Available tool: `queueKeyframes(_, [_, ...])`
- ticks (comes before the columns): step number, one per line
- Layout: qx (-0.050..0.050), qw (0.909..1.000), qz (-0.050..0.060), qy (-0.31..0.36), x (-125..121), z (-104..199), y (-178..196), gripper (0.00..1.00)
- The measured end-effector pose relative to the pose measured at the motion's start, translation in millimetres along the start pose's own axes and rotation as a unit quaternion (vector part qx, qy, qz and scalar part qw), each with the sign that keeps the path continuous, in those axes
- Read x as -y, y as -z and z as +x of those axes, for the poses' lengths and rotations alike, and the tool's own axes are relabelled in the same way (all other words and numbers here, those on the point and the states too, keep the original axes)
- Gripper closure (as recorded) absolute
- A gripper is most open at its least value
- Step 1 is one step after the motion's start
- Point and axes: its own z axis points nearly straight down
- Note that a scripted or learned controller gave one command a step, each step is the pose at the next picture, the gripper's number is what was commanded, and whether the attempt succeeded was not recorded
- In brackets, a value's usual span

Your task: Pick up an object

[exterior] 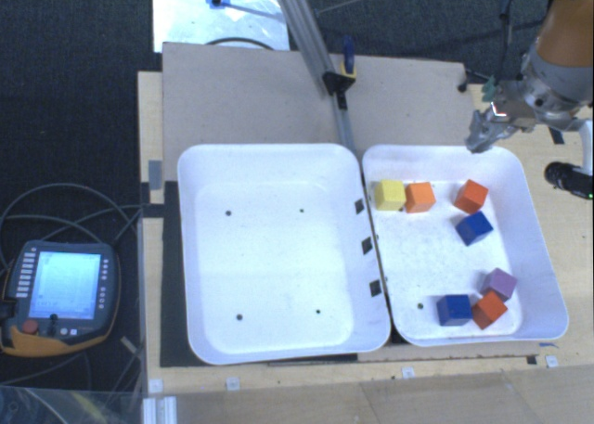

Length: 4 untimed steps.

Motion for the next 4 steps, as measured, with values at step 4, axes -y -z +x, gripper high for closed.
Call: queueKeyframes(4, [-0.002,1.0,0.005,0.003,40.9,203.3,-26.7,1.0])
